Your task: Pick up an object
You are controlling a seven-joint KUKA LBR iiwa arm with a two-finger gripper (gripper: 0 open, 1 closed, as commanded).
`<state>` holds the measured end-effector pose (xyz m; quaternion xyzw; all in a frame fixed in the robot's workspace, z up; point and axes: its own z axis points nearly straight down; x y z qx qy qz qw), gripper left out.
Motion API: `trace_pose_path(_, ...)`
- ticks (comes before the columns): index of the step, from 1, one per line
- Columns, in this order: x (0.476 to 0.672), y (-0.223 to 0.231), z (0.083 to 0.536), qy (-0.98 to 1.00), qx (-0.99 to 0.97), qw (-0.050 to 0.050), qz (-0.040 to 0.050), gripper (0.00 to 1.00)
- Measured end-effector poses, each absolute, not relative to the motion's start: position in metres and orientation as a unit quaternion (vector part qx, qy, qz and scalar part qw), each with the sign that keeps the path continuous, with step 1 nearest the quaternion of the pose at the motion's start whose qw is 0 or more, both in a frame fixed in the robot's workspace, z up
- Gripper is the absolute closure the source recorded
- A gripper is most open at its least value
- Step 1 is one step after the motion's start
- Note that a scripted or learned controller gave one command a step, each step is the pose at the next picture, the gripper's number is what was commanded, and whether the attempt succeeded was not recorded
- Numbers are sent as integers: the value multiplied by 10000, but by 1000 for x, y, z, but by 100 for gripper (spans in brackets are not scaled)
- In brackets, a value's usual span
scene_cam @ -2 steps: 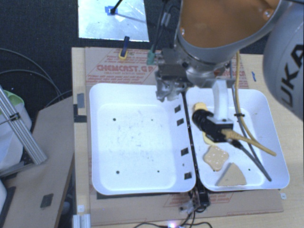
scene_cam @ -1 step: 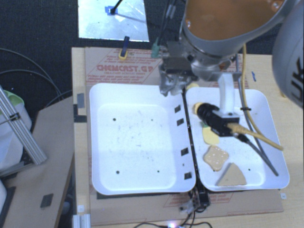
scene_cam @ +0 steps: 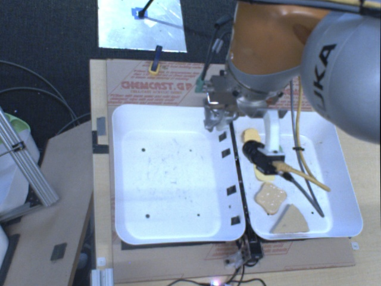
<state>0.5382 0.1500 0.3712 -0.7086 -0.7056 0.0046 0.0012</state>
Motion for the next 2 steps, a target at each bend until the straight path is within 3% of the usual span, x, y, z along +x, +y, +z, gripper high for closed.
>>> trace_pose_path(1, 538, 153, 390, -7090, -7052, -12, -21, 100)
trace_pose_path(2, 539, 153, 401, -7102, -7040, -21, -31, 100)
